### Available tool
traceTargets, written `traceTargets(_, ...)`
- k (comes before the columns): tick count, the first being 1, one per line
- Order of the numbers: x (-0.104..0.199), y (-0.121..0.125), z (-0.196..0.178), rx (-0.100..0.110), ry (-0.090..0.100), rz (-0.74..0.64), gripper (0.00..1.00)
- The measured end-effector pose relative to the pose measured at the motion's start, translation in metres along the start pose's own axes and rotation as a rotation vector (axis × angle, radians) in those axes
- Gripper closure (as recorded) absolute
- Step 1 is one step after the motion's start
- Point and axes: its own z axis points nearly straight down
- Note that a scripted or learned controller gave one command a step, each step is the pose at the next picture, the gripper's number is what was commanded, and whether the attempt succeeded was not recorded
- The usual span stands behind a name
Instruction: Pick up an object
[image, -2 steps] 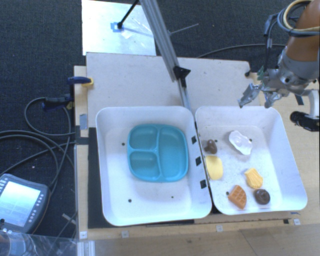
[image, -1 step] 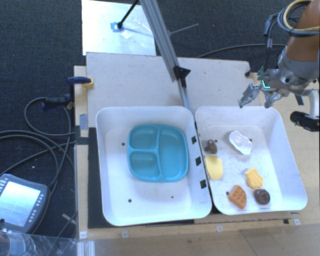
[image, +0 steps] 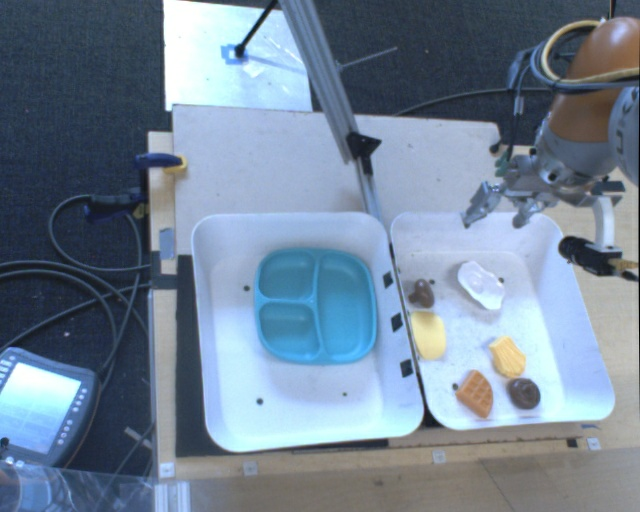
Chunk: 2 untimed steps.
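My gripper (image: 500, 207) hangs open over the far rim of the right bin (image: 575, 300), with nothing between its two fingers. Below it in that bin lie a white crumpled object (image: 481, 284), a small brown piece (image: 422, 293), a pale yellow piece (image: 430, 335), an orange-yellow piece (image: 508, 356), an orange waffle-like piece (image: 476, 393) and a dark brown round piece (image: 524, 392). The white object is the nearest to the gripper, a short way toward the front.
The left bin (image: 225, 390) holds a teal divided plate (image: 316, 305). A slanted metal pole (image: 330, 85) crosses the board behind the bins. Cables and a teach pendant (image: 40, 400) lie on the floor at the left.
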Motion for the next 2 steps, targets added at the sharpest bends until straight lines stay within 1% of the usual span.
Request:
traceTargets(1,-0.001,0.0,0.042,0.001,0.0,0.005,0.0)
traceTargets(2,-0.002,-0.001,0.105,0.003,0.001,0.006,0.0)
